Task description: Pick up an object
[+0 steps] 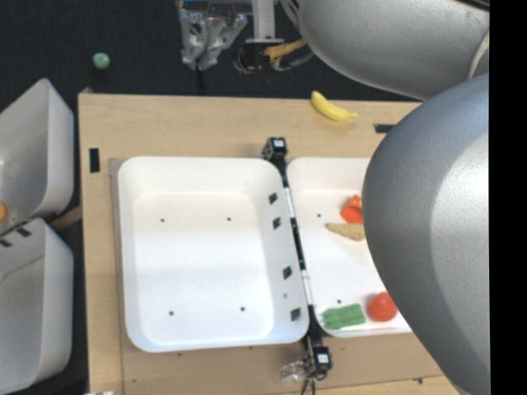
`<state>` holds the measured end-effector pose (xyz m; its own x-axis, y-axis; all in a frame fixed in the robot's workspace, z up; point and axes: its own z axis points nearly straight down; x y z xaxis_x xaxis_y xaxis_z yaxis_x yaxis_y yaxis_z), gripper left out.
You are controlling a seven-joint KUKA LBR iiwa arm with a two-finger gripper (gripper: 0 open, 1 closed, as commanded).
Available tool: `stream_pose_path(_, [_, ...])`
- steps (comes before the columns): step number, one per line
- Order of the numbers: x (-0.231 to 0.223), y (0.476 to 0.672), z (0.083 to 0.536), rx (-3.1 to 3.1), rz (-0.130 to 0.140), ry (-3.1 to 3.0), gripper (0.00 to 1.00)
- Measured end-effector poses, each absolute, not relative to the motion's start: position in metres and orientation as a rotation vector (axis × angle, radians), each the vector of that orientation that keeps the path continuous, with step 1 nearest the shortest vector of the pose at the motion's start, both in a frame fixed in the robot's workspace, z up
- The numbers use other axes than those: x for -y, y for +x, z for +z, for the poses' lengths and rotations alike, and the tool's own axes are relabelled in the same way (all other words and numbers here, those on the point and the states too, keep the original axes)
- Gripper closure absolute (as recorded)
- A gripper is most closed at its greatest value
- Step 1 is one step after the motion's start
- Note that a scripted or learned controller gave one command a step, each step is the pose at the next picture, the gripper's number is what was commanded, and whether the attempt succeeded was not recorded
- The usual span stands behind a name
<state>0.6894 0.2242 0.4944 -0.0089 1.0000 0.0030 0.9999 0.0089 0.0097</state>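
Candidates for the pick lie in the right bin [323, 186], all on the far side of the black-clipped seam [293, 245] that joins the two bins. Nearest the seam is a green block [342, 316], close to its lower end. Just beyond the block sits a red ball [381, 306], partly under the arm [428, 245]. Further up the seam and a little way off it lie a tan wedge [346, 231] and, touching or nearly touching it, an orange piece [352, 211] whose outer edge the arm hides.

All four look like small toy food, so probably light and stiff enough to take a pinch. The green block seems the easiest: flat-sided, lying clear, best taken across its short width. The ball would likely roll or squirt out unless gripped across its middle. The wedge is thin and tapering, so its thick end is the better hold.

The left bin [198, 253], on the other side of the seam, shows a bare white floor. A banana [333, 107] lies on the bench beyond the seam's upper end, outside both bins.

The gripper [210, 35] hangs well past the seam's upper end, over the dark floor; whether it is spread or closed I cannot tell, and nothing is visibly in it.
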Motion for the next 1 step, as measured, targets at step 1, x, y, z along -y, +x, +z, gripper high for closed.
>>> stream_pose_path(1, [-0.1556,0.6901,0.476,-2.216,-0.003,2.225,1.0])
